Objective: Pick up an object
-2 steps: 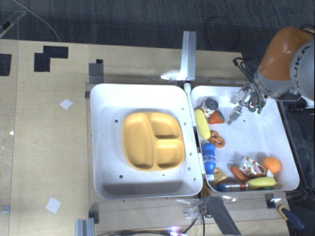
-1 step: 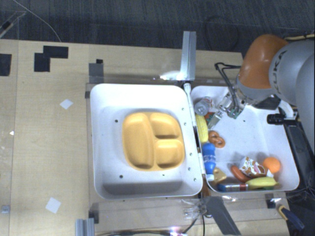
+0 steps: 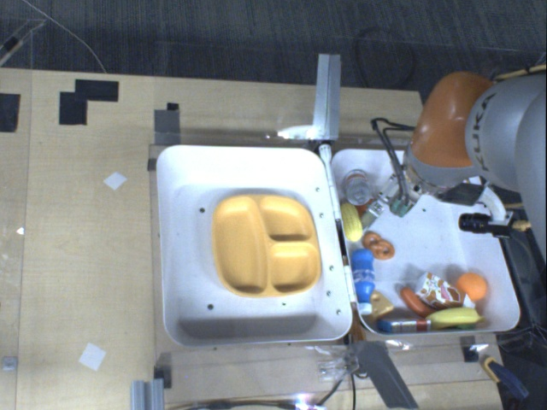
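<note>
Camera view is showing me the claw (image 3: 398, 202) hanging low in the right bin (image 3: 504, 310), at its far left part. I cannot tell its state. The little can (image 3: 356, 184) is sitting just left of it, so I am thinking a short move left.

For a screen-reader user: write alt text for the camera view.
A grey robot arm reaches from the right over the right bin, its pincer above small toys. The left bin holds a yellow divided tray.
</note>
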Robot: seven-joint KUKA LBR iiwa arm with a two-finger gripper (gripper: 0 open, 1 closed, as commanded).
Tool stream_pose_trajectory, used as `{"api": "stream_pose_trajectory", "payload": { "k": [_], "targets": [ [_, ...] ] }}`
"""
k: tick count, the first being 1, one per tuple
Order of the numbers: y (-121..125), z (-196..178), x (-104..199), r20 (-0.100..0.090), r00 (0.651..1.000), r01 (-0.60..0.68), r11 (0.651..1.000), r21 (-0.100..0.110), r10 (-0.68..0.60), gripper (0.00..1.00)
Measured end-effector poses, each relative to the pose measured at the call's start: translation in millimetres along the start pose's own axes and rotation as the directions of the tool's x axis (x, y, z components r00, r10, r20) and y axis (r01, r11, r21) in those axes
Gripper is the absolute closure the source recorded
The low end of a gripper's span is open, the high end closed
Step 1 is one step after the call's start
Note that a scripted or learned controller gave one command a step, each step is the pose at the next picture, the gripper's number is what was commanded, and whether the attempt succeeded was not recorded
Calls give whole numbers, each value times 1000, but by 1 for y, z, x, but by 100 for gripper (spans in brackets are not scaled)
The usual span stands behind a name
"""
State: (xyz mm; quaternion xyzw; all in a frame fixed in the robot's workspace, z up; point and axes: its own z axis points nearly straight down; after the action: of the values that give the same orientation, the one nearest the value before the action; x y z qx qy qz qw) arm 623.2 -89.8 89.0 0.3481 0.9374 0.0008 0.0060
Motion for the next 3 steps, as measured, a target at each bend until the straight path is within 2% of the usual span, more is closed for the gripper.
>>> {"api": "stream_pose_trajectory", "payload": {
  "k": [1, 2, 3],
  "targets": [
    [16, 1, -26, 1, 978, -207, 978, 4, 207, 0],
    [17, -12, -25, -4, 980, -199, 980, 7, 199, 100],
    [42, -100, 10, -3, 800, -600, 800, -1, 600, 100]
  ]
}}
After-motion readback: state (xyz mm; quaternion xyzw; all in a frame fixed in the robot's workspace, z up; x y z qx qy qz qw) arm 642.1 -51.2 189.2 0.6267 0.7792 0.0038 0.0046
